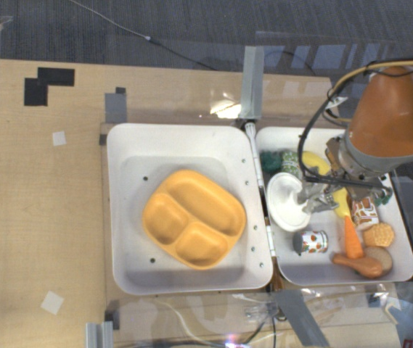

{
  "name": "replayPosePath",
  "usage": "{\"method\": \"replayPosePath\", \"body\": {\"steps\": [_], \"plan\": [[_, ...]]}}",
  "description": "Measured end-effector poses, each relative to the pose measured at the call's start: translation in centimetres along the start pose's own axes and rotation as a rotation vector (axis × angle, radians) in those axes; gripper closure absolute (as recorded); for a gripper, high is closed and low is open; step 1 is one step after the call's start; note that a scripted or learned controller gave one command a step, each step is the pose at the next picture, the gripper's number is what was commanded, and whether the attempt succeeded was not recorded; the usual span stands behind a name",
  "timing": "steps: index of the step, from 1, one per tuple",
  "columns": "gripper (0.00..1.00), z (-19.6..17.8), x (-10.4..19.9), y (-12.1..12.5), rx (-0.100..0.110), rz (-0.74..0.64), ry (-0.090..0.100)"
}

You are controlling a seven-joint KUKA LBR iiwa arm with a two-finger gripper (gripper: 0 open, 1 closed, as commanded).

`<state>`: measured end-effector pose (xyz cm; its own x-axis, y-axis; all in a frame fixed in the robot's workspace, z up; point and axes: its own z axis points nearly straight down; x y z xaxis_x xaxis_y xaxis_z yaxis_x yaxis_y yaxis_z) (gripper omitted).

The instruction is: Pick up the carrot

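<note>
Right now the carrot (352, 241) lies in the right bin (403, 265), near its front right corner. It is orange, w/ the thin tip pointing up toward the back and the fat end down by a brown pear-shaped thing (361, 265). A round waffle cookie (379, 234) sits just beside the carrot on its right, and a small box w/ red and white print (364, 212) sits just above that. A dark round piece (382, 257) lies at the corner, touching the brown thing. Left of the carrot is a little can on its side (311, 241), white w/ red spots.

Next, the tool (321, 198) hangs over the middle of the right bin, up and left of the carrot, apart from it. It is right by a white bowl (287, 200) that tips on its side. Can't tell if the tool's tips are apart or together, bc they blur into the bowl. Nothing shows between them. The grey arm w/ its big orange band (395, 114) comes in from the right. Something yellow (315, 163) and something green (273, 159) peek out at the back of the bin.

Left bin (126, 151) has a yellow plate w/ three parts (194, 218), set in the middle. Both bins sit side by side on the light wood tabletop (39, 216).
</note>
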<state>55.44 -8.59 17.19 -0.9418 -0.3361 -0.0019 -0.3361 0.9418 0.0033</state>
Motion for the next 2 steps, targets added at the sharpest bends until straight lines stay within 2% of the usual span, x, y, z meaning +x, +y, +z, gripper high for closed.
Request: {"method": "replayPosePath", "body": {"steps": [1, 2], "plan": [[1.00, 6.0, 4.8, -0.3, 0.004, 0.092, -0.003], [1.00, -10.3, -0.1, -2.3, 0.012, 0.170, -0.019]]}}
